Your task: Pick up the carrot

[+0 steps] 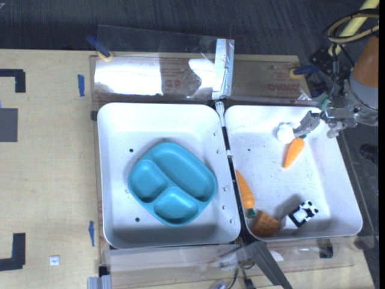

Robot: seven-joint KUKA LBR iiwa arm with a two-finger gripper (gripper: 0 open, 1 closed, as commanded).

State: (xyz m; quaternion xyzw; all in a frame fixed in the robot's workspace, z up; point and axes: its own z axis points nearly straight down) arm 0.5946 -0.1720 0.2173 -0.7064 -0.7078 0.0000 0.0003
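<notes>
Bright, even light falls from above. Strong glare whitens the clear panel (157, 71) far left of the hand (308, 124), washing out its print. The white bins (114, 131) nearly blow out, with soft, faint shadows along their walls. Focus is slightly soft throughout, and the dark floor beyond the surface (45, 161) looks grainy.

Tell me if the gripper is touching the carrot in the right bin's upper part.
Touching. In the camera view the gripper comes down on the carrot at its top end, no gap between them; whether it truly grips it is unclear.
</notes>
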